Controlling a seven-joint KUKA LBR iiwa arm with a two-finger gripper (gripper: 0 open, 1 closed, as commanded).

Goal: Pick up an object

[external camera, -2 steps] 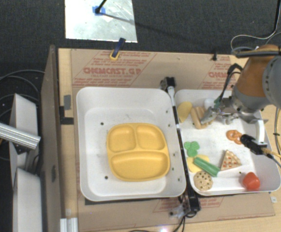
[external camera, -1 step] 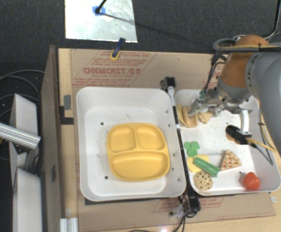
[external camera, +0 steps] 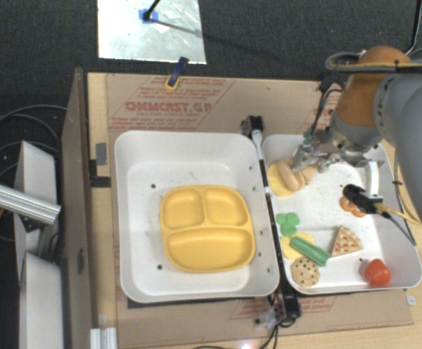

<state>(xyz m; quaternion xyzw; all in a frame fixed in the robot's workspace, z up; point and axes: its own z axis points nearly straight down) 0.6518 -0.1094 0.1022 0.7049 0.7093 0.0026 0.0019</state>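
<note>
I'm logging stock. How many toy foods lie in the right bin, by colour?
Green: 2, a leafy piece and a stick
Yellow: 1, a slice
Red: 1, a ball
Orange: 1, a disc
Tan: 3, a bun, a cookie, a pizza wedge
Total: 8

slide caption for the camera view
Grey arm's gripper by a tan bread-like toy in the right white bin; yellow divided plate in left bin.

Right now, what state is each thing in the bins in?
yellow plate: right side up, flat in left bin
bread roll: lying beside the pincer
pizza slice: lying flat
cookie: lying flat
tomato: resting loose
cucumber: lying over a yellow piece
</note>
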